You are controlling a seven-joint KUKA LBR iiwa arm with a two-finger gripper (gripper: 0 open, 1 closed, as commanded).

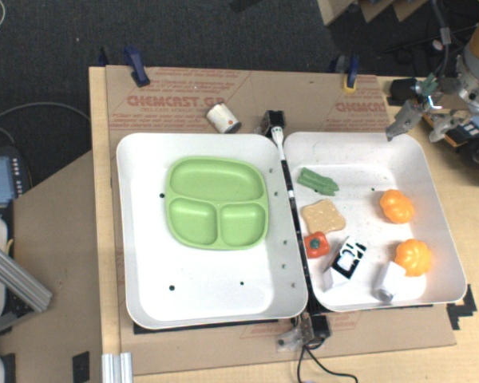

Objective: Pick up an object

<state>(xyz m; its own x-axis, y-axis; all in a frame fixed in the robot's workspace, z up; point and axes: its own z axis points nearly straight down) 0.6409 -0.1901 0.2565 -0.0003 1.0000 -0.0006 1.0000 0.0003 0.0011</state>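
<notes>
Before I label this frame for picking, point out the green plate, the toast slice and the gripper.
Green plate (pixel 216 202): camera view, on the divider where its three compartments meet.
Toast slice (pixel 322 215): camera view, middle of its tan face.
Gripper (pixel 402 123): camera view, at the grey fingertips above the right bin's far rim.

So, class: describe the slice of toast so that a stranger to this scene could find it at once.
Look in the right-hand white bin, near its left wall. The toast lies flat below the green vegetable and just above the red tomato-like piece. It is the only tan, bread-shaped item there.
</notes>
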